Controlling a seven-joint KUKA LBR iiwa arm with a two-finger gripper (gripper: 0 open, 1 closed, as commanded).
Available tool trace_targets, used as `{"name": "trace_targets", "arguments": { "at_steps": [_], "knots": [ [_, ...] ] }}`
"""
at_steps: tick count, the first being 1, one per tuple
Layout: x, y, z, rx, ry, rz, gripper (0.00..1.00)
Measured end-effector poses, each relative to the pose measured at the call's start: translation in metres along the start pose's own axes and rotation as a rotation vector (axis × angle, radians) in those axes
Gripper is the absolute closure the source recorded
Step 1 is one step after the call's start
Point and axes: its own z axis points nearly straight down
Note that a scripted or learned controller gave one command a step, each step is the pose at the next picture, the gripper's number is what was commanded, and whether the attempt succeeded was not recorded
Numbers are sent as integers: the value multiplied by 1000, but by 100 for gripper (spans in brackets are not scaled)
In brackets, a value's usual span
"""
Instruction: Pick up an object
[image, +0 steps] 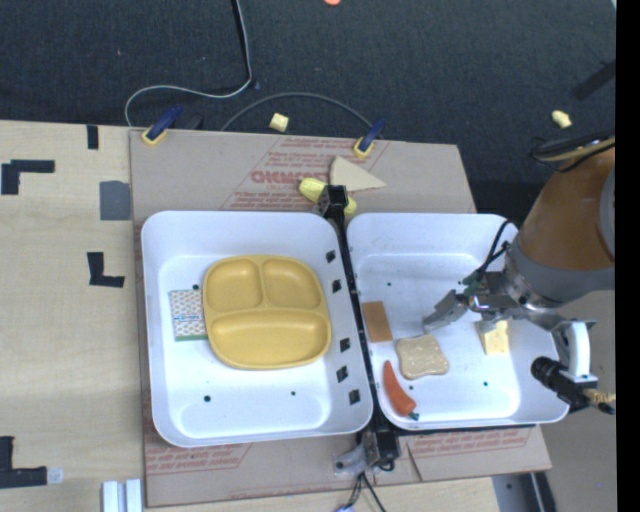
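Observation:
In the right bin (440, 245) lie a flat orange-brown slice (377, 322), a pale bread slice (421, 356), a red-orange carrot-like piece (398, 390) near the front wall, and a small yellow block (495, 340). My gripper (440, 315) reaches in from the right and hangs low over the bin's middle. It sits just above and right of the bread slice, with the yellow block close beside its wrist. Nothing is visibly held.
The left bin (165, 260) holds a yellow divided plate (268, 310) and a small patterned card (186, 313) at the plate's left. A black clip strip (345, 300) runs along the shared wall between the bins. Cables and yellow clips lie behind the bins.

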Motion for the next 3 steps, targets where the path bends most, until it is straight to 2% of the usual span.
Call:
{"name": "trace_targets", "arguments": {
  "at_steps": [1, 2, 3],
  "knots": [
    [9, 25, 98, 6, 1, -2, 0],
    [12, -5, 109, -13, -4, -1, 0],
    [11, -4, 98, -12, -4, 0, 100]
  ]
}}
